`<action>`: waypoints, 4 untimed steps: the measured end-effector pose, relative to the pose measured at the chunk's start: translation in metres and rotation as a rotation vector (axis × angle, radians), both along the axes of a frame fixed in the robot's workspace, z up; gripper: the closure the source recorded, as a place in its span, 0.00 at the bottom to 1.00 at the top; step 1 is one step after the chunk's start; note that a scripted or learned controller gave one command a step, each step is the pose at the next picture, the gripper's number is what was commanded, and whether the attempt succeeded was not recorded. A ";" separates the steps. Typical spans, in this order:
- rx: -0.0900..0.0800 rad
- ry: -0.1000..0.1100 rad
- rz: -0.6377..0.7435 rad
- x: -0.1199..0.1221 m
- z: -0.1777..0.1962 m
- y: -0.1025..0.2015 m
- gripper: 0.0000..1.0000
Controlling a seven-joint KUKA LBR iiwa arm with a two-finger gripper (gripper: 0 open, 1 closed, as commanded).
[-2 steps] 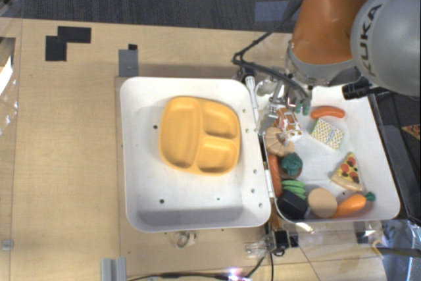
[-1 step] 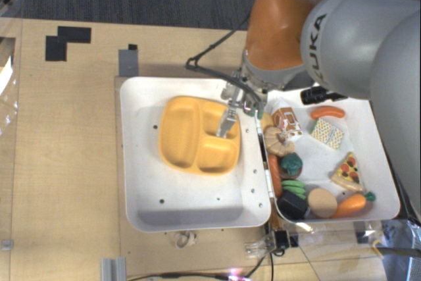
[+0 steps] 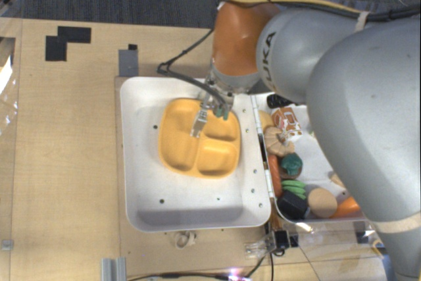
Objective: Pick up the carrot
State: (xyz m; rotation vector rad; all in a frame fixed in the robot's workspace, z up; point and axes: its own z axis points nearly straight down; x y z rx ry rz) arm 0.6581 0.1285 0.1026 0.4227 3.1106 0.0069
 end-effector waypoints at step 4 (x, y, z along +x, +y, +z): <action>0.001 -0.014 -0.351 -0.032 0.006 0.020 1.00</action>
